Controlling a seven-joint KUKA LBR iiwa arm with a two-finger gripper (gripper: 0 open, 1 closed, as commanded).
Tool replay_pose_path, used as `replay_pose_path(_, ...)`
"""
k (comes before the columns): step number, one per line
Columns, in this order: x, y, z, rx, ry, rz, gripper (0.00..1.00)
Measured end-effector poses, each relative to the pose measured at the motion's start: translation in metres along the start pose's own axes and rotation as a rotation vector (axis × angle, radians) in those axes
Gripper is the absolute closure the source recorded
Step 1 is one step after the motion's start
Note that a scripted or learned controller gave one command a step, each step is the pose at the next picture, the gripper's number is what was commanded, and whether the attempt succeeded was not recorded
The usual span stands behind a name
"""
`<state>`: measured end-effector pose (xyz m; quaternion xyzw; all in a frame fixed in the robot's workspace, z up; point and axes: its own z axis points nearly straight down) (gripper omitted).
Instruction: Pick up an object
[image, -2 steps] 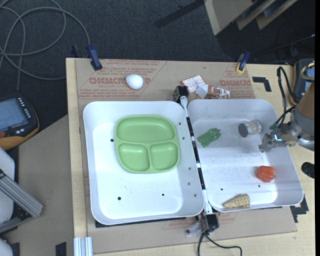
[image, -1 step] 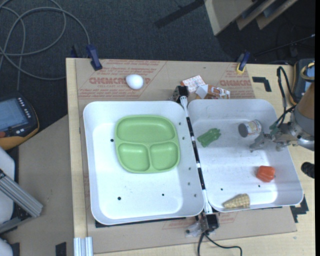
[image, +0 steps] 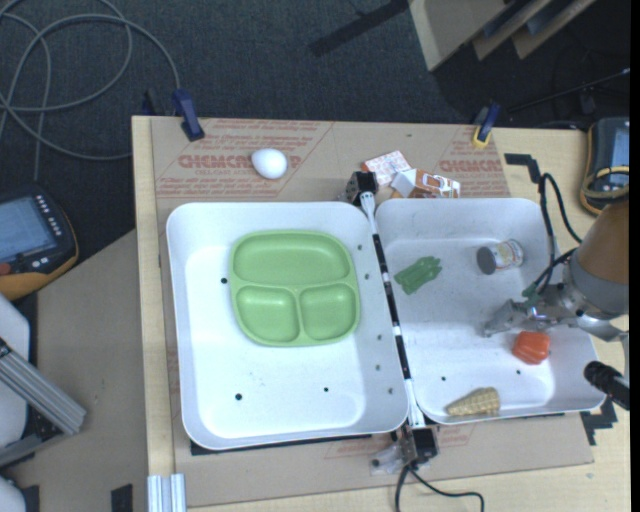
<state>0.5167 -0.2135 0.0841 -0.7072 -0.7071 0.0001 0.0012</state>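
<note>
The right bin (image: 450, 340) holds several small items: a green leafy toy (image: 417, 273), a silver can on its side (image: 498, 257), an orange-red round toy (image: 532, 347) and a tan waffle cone (image: 474, 403). My gripper (image: 508, 312) hangs low over the bin's right half, just above and left of the orange-red toy and below the can. It looks open, with nothing between its fingers. The arm's wrist (image: 600, 270) covers the bin's right rim.
The left bin (image: 200, 380) carries a green divided plate (image: 295, 286). A white egg (image: 268, 162) lies on the cardboard behind the bins. Crumpled wrappers (image: 410, 178) sit at the back between the bins. Cables run along the right side.
</note>
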Motion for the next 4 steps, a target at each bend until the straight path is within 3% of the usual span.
replay_pose_path(1,0.000,0.001,-0.010,-0.002,-0.002,0.000,1.00)
replay_pose_path(2,0.051,0.004,-0.074,-0.003,-0.002,-0.002,1.00)
replay_pose_path(3,-0.009,0.036,-0.049,-0.003,-0.004,0.000,1.00)
replay_pose_path(4,-0.009,0.036,-0.049,-0.004,-0.004,-0.001,0.00)
